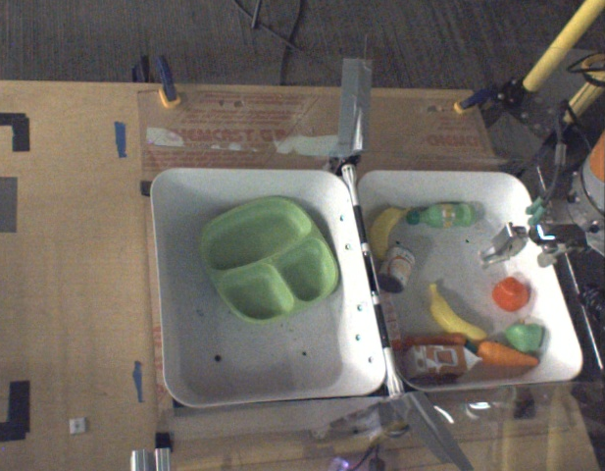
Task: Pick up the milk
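Under me, a flat tan cardboard-covered bench (67,292), matte, marked with black tape corners and short blue tape strips, meets dark grey carpet along the far edge, where black cables loop and a yellow pole slants in at the far right. Blue and orange clamps pin the cardboard at the back. Two shallow white plastic bins sit side by side, edges touching, rounded corners, smooth and slightly glossy. The left bin (184,361) holds a green divided plate (270,257), three compartments, soft-cornered, matte plastic, tilted a bit askew. The right bin (478,189) holds the small stuff. A yellow banana (450,312), curved, lies near the middle; a second yellow curved piece (384,230) rests by the dividing wall. A clear-green bottle (441,215) lies on its side near the far wall. The milk (434,356), a boxy brown-and-white carton, lies flat in the near-left corner of the right bin, touching the orange carrot (503,354) beside it, whose green top (526,337) points right. A small can (397,267) lies by the divider, dark end toward me. A small red-orange cup (511,293) sits near the right wall. My gripper (505,243), metal and shiny, hangs over the right bin's right side, well apart from the milk; nothing between the fingers, but open or closed I cannot tell.
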{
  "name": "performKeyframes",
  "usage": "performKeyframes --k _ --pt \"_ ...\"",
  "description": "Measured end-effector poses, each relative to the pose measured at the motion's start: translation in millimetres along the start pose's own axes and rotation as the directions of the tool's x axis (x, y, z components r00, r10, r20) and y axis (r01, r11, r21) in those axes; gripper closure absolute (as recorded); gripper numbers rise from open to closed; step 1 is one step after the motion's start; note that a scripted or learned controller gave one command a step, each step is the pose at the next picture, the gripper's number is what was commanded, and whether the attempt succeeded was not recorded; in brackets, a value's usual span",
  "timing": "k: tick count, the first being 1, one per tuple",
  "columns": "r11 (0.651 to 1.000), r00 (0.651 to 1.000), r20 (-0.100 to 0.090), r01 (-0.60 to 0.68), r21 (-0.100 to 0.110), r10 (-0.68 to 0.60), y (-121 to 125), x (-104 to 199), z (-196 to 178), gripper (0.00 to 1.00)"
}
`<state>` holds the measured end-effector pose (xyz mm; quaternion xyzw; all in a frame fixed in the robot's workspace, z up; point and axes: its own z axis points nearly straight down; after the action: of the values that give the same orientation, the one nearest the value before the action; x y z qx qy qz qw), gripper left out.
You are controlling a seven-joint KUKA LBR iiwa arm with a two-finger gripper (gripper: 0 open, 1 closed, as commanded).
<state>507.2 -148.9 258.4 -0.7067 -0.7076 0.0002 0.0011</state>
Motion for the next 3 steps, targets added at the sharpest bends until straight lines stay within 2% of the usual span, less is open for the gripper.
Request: performKeyframes --k 1,2,3 --pt "1.000 1.000 0.001 -0.016 -0.003 0.016 -27.4 23.3 162.2 0.00" --pt "0.977 0.977 0.001 -0.213 -0.003 0.213 32.9 22.3 77.6 0.00" --pt "0.957 0.957 -0.002 -0.290 -0.010 0.290 -10.8 53.5 169.6 0.00"
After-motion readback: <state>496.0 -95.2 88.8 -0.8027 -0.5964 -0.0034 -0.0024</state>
